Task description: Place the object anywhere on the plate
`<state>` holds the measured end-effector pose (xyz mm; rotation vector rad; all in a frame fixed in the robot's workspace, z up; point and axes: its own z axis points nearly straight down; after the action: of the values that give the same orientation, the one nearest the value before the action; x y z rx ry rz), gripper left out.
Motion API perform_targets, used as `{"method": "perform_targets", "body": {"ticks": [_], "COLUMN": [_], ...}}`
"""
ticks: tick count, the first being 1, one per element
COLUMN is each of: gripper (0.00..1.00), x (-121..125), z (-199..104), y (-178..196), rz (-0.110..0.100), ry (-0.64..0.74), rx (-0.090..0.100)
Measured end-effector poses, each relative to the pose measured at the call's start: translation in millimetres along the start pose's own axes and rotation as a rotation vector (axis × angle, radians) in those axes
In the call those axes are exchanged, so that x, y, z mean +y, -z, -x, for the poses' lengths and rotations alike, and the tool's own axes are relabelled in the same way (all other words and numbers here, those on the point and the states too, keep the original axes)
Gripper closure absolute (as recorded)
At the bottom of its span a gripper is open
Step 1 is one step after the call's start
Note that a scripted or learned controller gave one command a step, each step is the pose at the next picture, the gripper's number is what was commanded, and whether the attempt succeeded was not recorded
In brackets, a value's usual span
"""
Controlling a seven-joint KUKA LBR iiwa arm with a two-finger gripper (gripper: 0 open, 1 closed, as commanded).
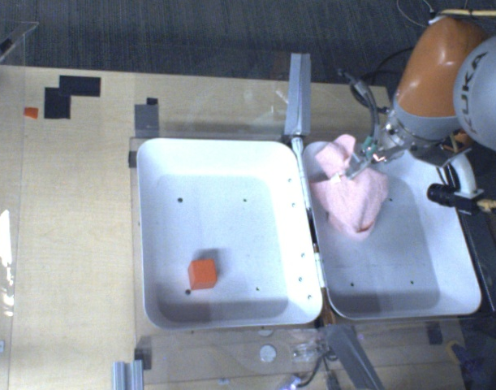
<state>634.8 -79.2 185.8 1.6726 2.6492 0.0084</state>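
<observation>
The gripper (363,158) is hovering over the pink cloth (351,192) in the right bin (410,287); whether its jaws are gripping, I cannot tell. The cloth is lying at its seven o'clock.

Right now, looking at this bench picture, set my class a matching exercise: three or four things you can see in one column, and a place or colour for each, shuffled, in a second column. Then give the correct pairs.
Things:
1. orange block
2. pink cloth
3. gripper
4. black L-shaped mark

Places:
A. on the wooden bench top, far left
B. low in the left bin
C. at the upper part of the pink cloth
D. upper left of the right bin

Pairs: 1-B, 2-D, 3-C, 4-A
</observation>
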Motion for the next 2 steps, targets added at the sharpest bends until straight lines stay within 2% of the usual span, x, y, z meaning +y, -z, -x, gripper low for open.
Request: {"method": "perform_targets", "body": {"ticks": [1,2], "gripper": [1.00,1.00], "x": [4,14], "z": [0,-51], "y": [40,51], "rz": [0.001,0.000], "ry": [0.006,0.409], "rx": [-0.002,0.001]}}
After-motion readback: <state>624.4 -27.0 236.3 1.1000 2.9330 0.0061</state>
